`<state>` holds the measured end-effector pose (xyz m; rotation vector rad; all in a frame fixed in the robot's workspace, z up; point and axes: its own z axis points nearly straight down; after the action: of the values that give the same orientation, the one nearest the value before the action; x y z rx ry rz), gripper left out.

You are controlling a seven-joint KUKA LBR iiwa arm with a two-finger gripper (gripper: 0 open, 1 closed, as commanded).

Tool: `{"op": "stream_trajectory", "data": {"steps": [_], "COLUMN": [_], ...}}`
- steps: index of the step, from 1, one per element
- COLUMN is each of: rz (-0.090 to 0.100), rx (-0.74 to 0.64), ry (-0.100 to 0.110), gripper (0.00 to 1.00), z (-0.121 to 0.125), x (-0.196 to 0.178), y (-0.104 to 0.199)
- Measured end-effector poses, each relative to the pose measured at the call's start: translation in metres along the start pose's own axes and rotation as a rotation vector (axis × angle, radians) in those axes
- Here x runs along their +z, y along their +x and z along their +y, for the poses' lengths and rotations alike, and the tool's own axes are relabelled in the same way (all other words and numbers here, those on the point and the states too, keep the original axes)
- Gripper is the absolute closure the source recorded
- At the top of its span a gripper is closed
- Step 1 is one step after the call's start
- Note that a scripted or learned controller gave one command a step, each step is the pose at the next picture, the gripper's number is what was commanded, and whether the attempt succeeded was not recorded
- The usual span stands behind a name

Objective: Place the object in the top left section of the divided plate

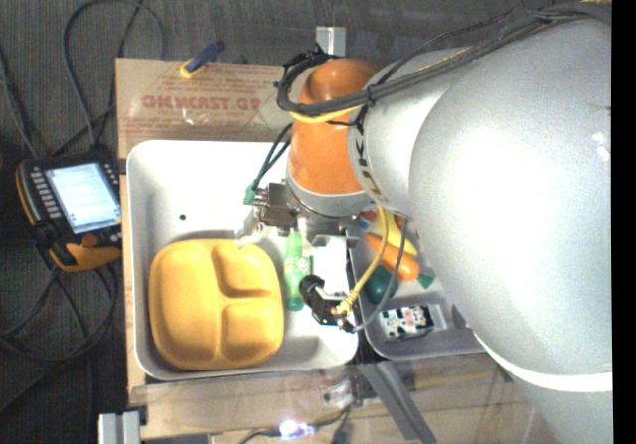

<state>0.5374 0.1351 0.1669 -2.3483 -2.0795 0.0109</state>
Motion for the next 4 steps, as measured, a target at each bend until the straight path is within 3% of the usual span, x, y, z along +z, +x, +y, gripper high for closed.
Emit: {"op": "stream_trajectory", "data": {"steps": [1, 2, 3, 4], "rz": [-0.003, -0.014, -0.005, -0.003], "rx": [-0.267, 0.02, 0.353, 0.204], "ry": [-0.027, -0.042, -0.004, -0.001], "gripper": [0.0, 0.0, 0.0, 0.0], "z": [-0.011, -0.029, 0.008, -0.068], "x": [0.055, 0.063, -0.01, 0.01], "y": [0.029, 0.044, 0.016, 0.091]}}
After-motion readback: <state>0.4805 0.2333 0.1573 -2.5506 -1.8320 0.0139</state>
